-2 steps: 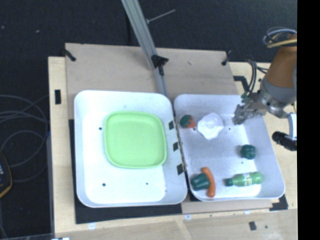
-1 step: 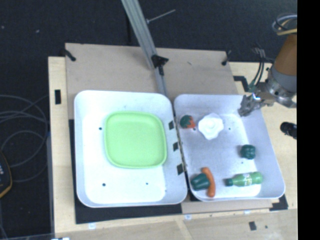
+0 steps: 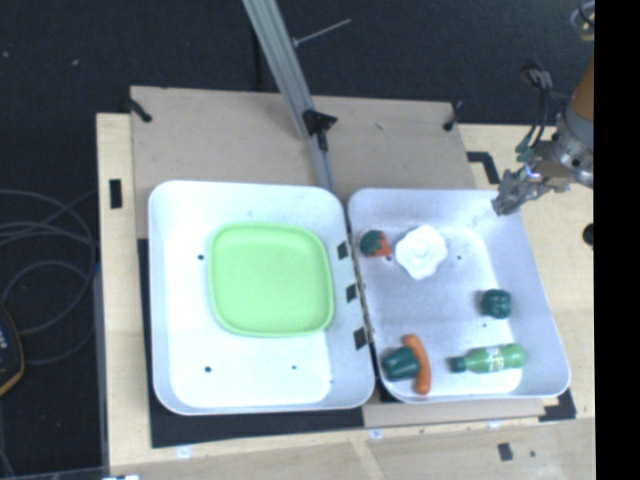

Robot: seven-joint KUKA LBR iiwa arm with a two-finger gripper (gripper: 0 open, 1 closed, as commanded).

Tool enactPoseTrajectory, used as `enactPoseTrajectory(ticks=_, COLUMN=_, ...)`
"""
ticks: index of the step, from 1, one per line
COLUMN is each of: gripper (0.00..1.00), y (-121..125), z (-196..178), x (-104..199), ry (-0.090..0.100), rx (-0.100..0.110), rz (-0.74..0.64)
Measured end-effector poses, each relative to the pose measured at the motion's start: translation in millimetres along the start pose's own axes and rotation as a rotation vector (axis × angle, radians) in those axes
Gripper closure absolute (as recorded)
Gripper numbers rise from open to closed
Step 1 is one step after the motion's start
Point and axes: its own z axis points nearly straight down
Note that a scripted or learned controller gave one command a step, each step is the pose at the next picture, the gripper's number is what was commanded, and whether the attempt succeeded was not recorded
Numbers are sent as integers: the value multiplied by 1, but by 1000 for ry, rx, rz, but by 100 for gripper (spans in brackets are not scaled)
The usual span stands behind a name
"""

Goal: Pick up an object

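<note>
While the end effector (image 3: 507, 199) hovers over the right bin's (image 3: 530, 268) upper right corner, holding nothing visible, opening unclear | step: approach | next: descend onto white object (image 3: 421, 251), mid-bin.

Left white bin (image 3: 180, 268): light green square plastic plate (image 3: 270, 279), centred.
Right white bin (image 3: 540, 308): white cup (image 3: 421, 251) rear; green plastic bottle (image 3: 488, 359) front right; orange carrot (image 3: 418, 363) front left.

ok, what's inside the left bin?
A light green square plate lies flat in the left bin, with white floor and a few dark dots showing around it. Whatever is under the plate is covered.
</note>
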Motion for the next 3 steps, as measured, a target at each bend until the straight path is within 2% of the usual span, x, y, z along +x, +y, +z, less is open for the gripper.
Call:
enactPoseTrajectory(ticks=1, gripper=100, y=-12, z=6, x=50, ry=1, rx=5, rz=-2)
enactPoseTrajectory(ticks=3, gripper=100, y=-20, z=26, x=151, ry=2, rx=5, rz=-3)
